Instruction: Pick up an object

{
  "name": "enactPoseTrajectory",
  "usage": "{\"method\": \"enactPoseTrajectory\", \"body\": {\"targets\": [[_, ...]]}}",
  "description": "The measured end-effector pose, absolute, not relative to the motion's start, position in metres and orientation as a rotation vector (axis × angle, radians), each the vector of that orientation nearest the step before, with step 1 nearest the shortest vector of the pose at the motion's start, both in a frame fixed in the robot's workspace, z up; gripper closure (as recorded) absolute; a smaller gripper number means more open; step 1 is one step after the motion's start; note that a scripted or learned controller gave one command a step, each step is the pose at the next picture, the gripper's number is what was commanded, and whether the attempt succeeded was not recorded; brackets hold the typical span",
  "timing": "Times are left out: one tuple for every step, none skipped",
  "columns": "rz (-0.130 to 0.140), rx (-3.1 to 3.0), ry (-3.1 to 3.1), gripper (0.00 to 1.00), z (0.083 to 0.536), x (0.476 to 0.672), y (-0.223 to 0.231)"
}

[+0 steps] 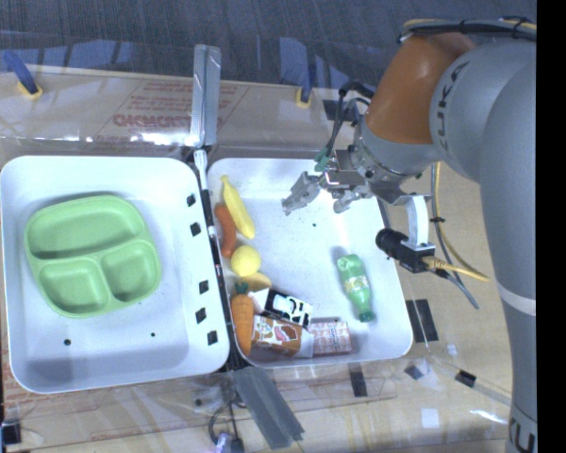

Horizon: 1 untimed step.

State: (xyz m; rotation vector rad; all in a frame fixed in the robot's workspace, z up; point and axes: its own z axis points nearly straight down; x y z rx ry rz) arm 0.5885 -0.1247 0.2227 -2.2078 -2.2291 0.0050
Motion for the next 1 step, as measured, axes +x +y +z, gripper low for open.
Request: {"method": "enactPoseTrajectory", "body": {"targets": [[0.004, -2.248, -2.191, 0.00, 0.0908, 0.5806, -0.1136]]}}
